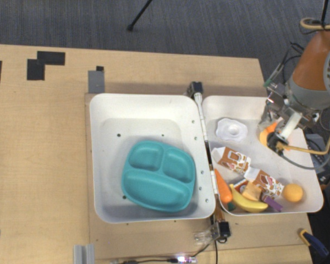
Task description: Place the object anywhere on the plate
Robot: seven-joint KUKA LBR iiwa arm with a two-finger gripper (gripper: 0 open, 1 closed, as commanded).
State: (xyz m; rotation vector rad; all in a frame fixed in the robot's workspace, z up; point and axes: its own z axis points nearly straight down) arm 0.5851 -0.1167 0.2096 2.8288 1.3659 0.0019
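A teal divided plate point(158, 175) lies in the left white bin point(107, 147). My gripper point(268, 130) hangs over the right bin's point(313, 199) far right part, shut on a small orange and yellow object point(265, 133) that shows at its fingertips. The gripper is well to the right of the plate, beyond the wall between the bins.
The right bin holds a white round lid point(231, 129), a brown and white packet point(234, 160), a carrot point(224, 187), a banana point(248, 203), a second packet point(267, 183), a purple piece point(273, 204) and an orange point(292, 193). A black clamp point(196, 87) sits at the bins' far edge.
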